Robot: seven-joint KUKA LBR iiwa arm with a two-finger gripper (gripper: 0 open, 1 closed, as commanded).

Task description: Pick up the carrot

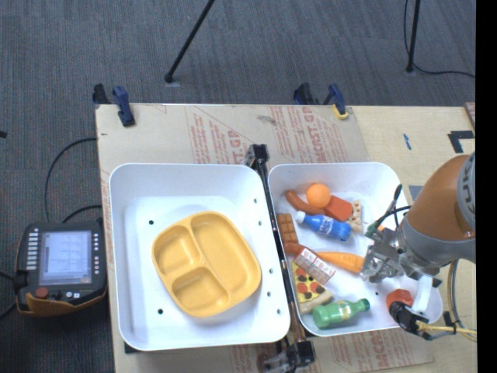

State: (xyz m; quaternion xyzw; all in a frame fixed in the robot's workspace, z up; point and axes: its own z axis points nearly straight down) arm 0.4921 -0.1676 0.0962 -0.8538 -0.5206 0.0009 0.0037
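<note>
Locate the carrot [342,262] in the right bin [371,171]; it lies flat near the bin's centre, its tip pointing toward the left bin [132,208]. Around the carrot you find a blue bottle [326,226] just above it, a pizza slice [310,291] and a green bottle [339,312] below it, and an orange ball [318,195] farther up. The gripper [377,264] sits just right of the carrot's thick end, at the end of the grey arm [449,216]. You cannot tell how the jaws stand. A yellow divided plate [205,264] rests in the left bin, well apart from the carrot. Both bins sit on the counter [202,127].
</note>
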